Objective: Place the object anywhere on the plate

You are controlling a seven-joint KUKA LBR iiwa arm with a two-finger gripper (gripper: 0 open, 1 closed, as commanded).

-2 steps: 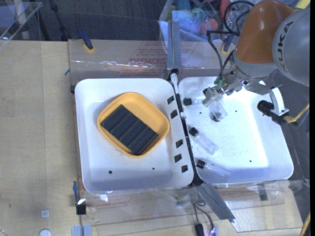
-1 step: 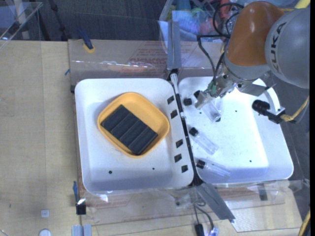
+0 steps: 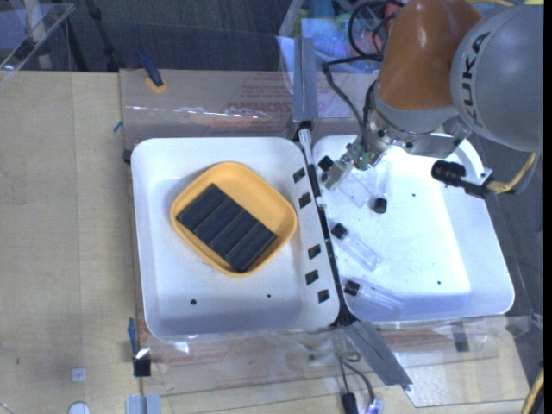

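Ribbed black slab (image 3: 228, 224) flat on squarish yellow plate (image 3: 191, 198).

You've got two white bins side by side: the left bin (image 3: 155, 300) and the right bin (image 3: 466, 266). One yellow plate (image 3: 194, 192) sits in the left bin, with one dark ribbed object (image 3: 228, 225) on it. One arm (image 3: 466, 50) at the bench.

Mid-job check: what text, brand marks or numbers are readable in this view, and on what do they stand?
"KU", vertical dark letters, cut off by the frame edge, on the arm's grey housing.
Faint reddish print on the clear sheet behind the bins: too blurred to read.
Nothing is readable on the yellow plate, the dark ridged object on it, or the hand.
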